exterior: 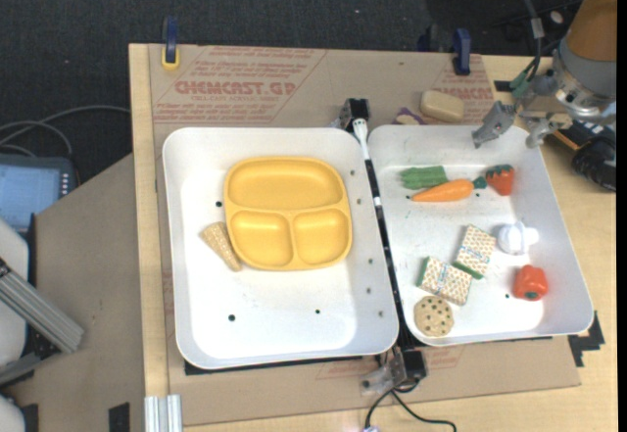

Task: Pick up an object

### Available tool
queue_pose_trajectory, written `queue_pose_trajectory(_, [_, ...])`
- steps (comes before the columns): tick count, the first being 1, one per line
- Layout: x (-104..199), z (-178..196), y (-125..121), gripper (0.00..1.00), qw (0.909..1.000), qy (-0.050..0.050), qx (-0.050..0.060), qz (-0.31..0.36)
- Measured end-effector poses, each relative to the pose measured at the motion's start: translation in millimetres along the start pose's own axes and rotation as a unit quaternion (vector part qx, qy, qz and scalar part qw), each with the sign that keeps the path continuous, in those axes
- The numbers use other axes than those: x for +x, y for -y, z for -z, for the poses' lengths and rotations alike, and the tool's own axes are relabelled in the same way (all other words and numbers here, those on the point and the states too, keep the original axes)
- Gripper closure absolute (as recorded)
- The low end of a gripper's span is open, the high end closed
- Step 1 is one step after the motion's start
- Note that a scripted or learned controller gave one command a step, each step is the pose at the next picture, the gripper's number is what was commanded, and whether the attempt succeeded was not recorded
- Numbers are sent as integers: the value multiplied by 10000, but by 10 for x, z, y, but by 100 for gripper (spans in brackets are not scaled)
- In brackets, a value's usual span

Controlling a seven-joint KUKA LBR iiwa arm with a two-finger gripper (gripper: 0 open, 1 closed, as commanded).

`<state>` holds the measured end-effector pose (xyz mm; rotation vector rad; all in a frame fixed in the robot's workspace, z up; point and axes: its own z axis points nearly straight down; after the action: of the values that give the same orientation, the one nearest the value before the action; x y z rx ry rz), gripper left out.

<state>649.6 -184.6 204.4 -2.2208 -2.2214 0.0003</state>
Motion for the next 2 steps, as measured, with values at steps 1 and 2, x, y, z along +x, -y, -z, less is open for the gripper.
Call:
queue_pose_trajectory(1, [368,-1252,-170,0,10000,-21,7,10])
queue_pose_trajectory(2, [963,-1192,-175,0,10000,-15,9,29])
